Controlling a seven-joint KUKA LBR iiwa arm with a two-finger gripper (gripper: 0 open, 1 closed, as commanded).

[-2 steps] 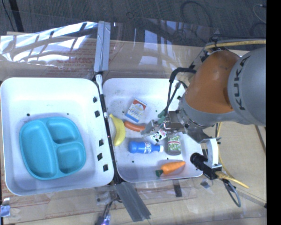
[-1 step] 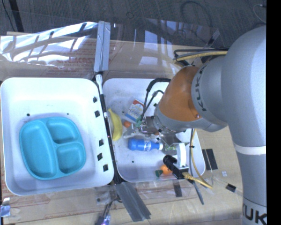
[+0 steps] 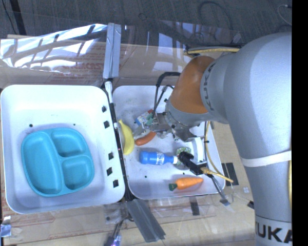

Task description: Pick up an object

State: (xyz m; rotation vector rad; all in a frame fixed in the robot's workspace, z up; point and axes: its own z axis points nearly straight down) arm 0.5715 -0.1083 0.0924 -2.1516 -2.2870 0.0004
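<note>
From my seat, nearest the camera in the right bin (image 3: 143,181) lies a carrot (image 3: 187,183), leaf end pointing left, close to the near rim. Just past it a blue bottle (image 3: 155,158) lies on its side with its white cap to the right. Farther in, a red-orange piece (image 3: 145,137) sits beside a yellow piece (image 3: 126,136) that leans against the bin's left wall.

The claw (image 3: 161,124) hangs low over the middle of this bin, just above the red-orange piece and right beside a small mixed-colour item (image 3: 143,120). I cannot tell whether it is released or clenched, and I see nothing that I could call held; whether it touches the small item I cannot say.

The arm (image 3: 256,86) comes in from the right, bulky and grey, bending down into the bin, with its orange band (image 3: 190,88) just above the wrist.

In the left bin (image 3: 10,101) a blue divided plate (image 3: 56,160) lies flat, well apart from the claw. Both bins rest on the table (image 3: 51,222).
</note>
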